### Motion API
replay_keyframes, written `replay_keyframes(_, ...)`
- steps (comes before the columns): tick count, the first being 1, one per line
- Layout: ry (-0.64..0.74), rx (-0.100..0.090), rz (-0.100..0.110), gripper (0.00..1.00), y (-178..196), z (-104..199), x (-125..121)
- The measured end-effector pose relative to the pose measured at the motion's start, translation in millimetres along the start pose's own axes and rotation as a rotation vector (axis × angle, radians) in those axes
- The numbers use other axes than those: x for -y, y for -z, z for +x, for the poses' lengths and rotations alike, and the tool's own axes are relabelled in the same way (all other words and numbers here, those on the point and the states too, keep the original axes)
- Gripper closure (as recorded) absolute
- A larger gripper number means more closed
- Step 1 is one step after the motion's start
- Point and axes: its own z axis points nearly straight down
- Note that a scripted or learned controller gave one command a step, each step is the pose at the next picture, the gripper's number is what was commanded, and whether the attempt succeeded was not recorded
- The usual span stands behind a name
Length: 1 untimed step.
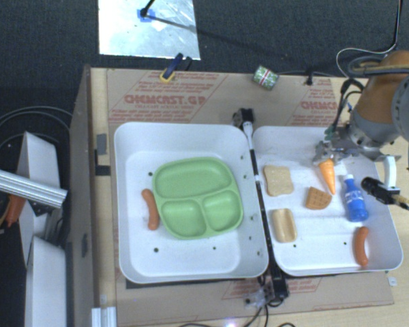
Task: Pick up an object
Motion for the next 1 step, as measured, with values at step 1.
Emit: replay_keyframes(1, 0.003, -0.003, -0.001, 1.00, 84.8, 101.1, -0.9)
